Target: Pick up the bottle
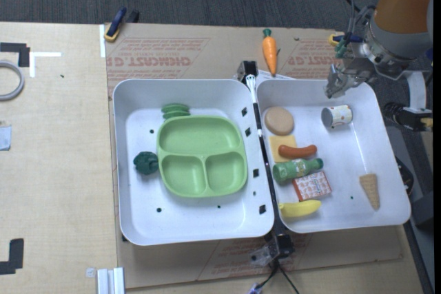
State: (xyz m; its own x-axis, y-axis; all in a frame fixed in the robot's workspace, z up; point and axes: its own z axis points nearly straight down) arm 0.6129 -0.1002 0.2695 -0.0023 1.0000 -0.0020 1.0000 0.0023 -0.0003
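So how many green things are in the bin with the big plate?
3. The divided green plate sits in the middle of the left bin, a small green piece lies at its upper edge, and a dark green lump sits just left of it.

Bench (55, 169), light wood, bearing a cardboard sheet (186, 55) on which two white bins (131, 217) sit side by side; a toy carrot (269, 50) lies on the cardboard.
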